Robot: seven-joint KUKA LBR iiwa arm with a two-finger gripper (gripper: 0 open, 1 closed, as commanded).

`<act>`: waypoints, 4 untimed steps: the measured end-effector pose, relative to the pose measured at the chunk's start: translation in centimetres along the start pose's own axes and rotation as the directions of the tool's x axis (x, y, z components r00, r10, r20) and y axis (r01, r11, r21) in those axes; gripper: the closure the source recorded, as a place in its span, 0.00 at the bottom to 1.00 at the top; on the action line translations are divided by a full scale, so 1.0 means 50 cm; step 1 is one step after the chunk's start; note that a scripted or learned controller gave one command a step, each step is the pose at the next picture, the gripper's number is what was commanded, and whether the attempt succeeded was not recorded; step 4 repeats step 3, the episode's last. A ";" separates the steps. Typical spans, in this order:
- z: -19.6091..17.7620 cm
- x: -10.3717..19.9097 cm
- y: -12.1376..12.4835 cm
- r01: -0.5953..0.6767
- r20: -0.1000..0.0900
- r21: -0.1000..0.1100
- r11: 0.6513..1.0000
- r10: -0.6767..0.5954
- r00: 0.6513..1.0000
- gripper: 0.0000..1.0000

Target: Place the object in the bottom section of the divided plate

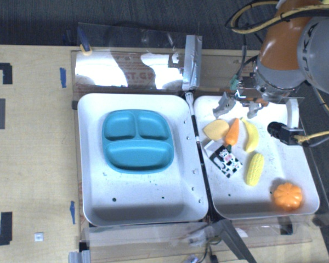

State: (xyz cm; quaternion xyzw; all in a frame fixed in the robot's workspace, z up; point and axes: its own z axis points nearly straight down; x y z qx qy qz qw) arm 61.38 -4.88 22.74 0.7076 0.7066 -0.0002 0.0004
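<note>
Upper right of the frame, the pincer (237, 104) hangs open and empty over the right bin (304, 169); the carrot (232, 131) lies just below, long axis near vertical, the divided plate (137, 140) far left.

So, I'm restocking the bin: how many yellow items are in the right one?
3: a banana below the hand, a corn cob under it, and a pale yellow piece left of the carrot. Others may be hidden.
</note>
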 end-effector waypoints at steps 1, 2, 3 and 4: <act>0.086 0.133 0.067 0.211 0.000 -0.001 0.978 -0.211 0.978 0.00; -0.037 0.343 0.106 0.453 0.000 -0.007 0.891 -0.453 0.891 0.00; 0.033 0.506 0.104 0.652 -0.001 -0.003 0.758 -0.652 0.758 0.00; 0.033 0.506 0.104 0.652 -0.001 -0.003 0.758 -0.652 0.758 0.00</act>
